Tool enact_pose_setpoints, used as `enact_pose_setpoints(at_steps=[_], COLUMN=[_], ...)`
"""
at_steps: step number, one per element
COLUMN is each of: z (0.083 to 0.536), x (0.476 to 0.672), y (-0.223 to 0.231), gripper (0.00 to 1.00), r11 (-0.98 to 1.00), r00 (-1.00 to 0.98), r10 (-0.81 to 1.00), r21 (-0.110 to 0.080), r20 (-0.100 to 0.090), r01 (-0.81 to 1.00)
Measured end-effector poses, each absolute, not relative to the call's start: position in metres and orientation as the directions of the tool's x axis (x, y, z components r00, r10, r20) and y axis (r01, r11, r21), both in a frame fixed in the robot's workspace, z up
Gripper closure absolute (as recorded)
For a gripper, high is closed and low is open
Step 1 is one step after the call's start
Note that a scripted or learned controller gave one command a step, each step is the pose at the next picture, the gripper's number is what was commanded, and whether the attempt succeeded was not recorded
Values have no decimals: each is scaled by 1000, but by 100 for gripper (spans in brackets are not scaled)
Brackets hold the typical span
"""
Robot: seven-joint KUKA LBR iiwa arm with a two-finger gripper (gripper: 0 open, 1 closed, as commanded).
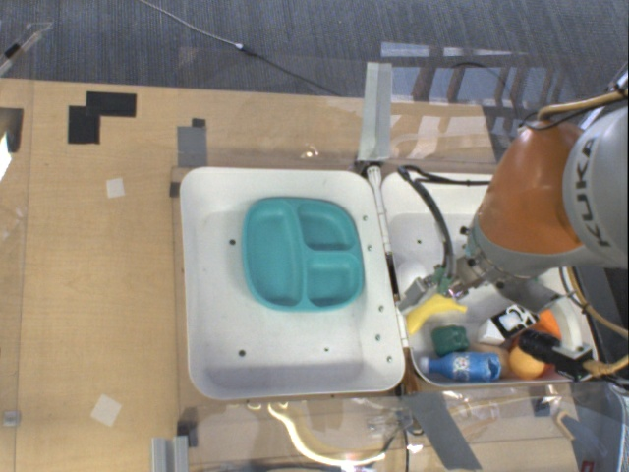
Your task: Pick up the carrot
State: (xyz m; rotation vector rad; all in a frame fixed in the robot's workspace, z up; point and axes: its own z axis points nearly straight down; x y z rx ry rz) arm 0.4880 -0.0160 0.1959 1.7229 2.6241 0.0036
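A pale wooden bench top (pixel 88 303) fills the left side, marked with black squares (pixel 98 114) and small grey tape patches (pixel 193 144). Beyond its far edge lies dark grey ribbed flooring (pixel 295 18) — a thin cable (pixel 167 16) runs slantwise across it.

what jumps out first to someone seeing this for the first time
The big grey and orange arm looms over the right bin, reaching down toward a heap of small toys at its near end: a yellow banana, a blue bottle and orange pieces. In the left bin lies a teal divided plate with nothing in it.
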Motion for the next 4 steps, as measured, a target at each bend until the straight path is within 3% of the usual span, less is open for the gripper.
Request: enact_pose_setpoints(at_steps=[4], z=[196], x=[488], y=[-16], gripper=[0], r11=[398], r00=[-398], r10=[918], r21=[3], r20=[-1], r01=[918])
